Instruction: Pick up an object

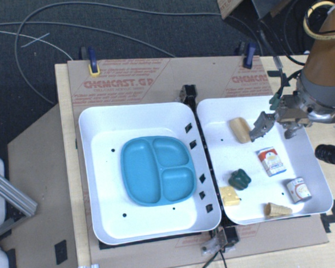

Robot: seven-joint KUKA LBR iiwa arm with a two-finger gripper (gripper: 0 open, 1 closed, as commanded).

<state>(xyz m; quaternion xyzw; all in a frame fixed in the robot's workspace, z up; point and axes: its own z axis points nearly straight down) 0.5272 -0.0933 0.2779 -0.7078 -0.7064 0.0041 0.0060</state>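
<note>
A wooden bench [123, 76] on dark carpet bears two shallow white bins side by side. The left bin [98, 129] holds a blue divided plate [157, 170], lying flat near its middle. The right bin [218, 118] holds six small things, well apart from one another: a tan bread roll [240, 129] near the top, a red and white carton [270, 161] in the middle, a dark green lump [239, 179], a yellow cheese wedge [230, 196] at the lower left edge, a small can [298, 189] and a pale wedge [278, 210] along the bottom.

The gripper [272, 123] hangs above the right bin, between the roll and the carton. Its fingers [260, 127] seem to stand apart with nothing between them, though the angle makes this uncertain.

Nothing is lifted yet. Judging by position, the roll or carton is the likeliest target; the descent, the grasp and the lift all remain.
</note>
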